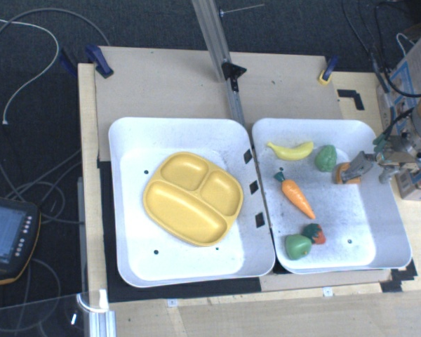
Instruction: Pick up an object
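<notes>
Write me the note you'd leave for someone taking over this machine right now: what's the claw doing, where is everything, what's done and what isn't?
Claw: at the right edge of the right bin, near the green round vegetable; whether it is open or shut cannot be told, and nothing is seen held.
Right bin: banana, green round vegetable, carrot, green pepper, small red and green piece.
Left bin: yellow divided plate.
Done: nothing lifted.
Left: pick up one object.
</notes>
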